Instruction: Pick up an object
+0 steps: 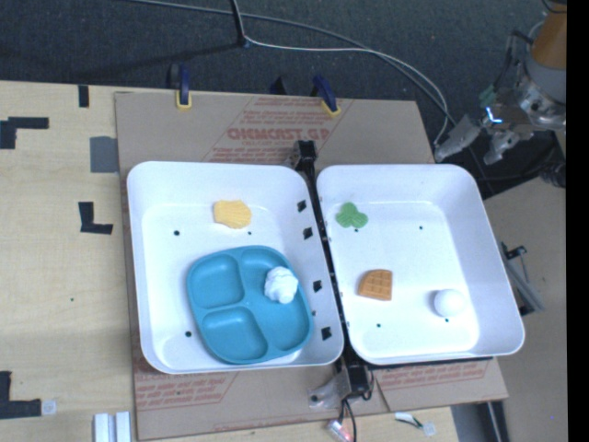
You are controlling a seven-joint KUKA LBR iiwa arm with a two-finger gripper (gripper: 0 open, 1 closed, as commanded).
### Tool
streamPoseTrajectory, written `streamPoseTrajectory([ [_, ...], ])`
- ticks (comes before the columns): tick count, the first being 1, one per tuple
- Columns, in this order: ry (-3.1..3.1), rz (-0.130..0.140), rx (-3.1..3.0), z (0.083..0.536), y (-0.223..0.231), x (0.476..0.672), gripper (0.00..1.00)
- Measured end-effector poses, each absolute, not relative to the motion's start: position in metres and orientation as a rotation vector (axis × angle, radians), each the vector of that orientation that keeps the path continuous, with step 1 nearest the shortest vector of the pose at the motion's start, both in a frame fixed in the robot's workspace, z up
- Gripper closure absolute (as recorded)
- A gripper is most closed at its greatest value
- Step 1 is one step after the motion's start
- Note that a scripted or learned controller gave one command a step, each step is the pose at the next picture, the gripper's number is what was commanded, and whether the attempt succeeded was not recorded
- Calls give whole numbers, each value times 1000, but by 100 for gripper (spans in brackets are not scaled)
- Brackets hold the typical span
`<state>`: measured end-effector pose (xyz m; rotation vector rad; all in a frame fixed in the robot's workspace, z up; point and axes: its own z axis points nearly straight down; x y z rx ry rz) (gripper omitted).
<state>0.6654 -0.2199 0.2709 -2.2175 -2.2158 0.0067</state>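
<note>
From the camera view, the gripper hung beyond the right bin's far right corner, over the worktop, with nothing seen in it; whether it was open I cannot tell. The nearest candidates lay toward the view's lower left: a white ball, an orange waffle piece and a green piece, all well apart from it.

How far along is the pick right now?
Nothing looks picked yet. The gripper sits outside the right bin, past its far right corner, with nothing between its fingers. The waffle, white ball and green piece lie in that bin. Reaching in, grasping and lifting all remain.
</note>
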Motion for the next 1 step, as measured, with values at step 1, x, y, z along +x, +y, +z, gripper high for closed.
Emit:
streamPoseTrajectory([
  [1, -2222, 0, -2221, 276, -219, 667, 0],
])
